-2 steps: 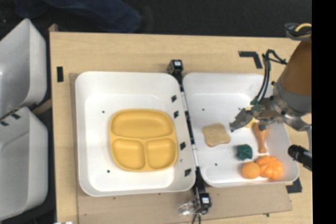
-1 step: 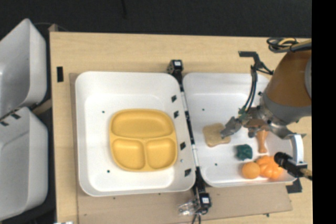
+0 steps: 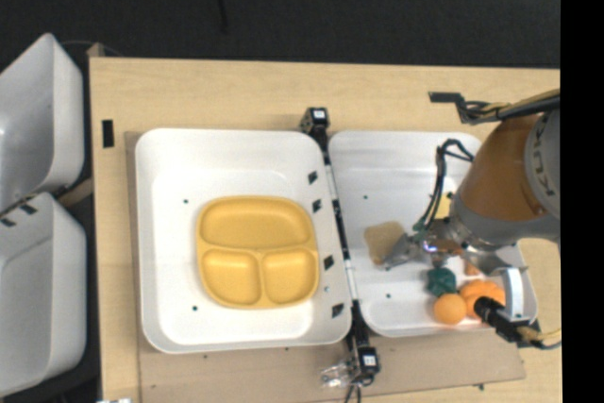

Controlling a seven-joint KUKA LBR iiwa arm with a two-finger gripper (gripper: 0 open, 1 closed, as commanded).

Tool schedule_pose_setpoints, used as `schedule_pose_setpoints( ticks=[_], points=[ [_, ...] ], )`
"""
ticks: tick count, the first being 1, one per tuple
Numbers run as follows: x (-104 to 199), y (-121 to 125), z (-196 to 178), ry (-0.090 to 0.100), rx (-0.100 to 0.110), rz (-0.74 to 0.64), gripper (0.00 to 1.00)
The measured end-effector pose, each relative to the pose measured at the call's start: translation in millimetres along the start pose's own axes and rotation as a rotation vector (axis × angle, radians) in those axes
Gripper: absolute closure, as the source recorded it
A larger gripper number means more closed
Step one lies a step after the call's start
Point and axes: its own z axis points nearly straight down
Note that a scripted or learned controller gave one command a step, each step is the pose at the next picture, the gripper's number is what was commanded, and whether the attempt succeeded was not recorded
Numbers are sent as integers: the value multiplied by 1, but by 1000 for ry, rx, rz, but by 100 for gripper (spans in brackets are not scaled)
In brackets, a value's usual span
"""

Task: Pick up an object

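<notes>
In the right bin (image 3: 377, 165) lie a tan flat piece (image 3: 382, 239), a dark green object (image 3: 440, 280) and an orange ball (image 3: 449, 309), with another orange piece (image 3: 481, 290) beside it. My gripper (image 3: 404, 252) hangs low over the bin's middle, its grey fingers reaching left toward the tan piece. The fingers sit at the tan piece's right edge. Nothing shows clearly between them. The orange-banded wrist (image 3: 505, 179) covers the right part of the bin.
The left bin (image 3: 160, 203) holds a yellow divided plate (image 3: 258, 250). A clamp (image 3: 315, 119) sits at the top of the wall between the two bins, another clamp (image 3: 363, 360) at its bottom. White chairs (image 3: 33, 203) stand left of the bench.
</notes>
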Motion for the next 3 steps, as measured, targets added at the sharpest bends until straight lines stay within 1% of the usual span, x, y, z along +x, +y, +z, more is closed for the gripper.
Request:
schedule_pose_setpoints(
  ticks=[1, 2, 3],
  points=[
    [-1, 1, 5, 0, -7, 2, 0],
    [-2, 2, -3, 2, -8, 8, 100],
    [-2, 6, -67, -2, -14, -5, 100]
  ],
)
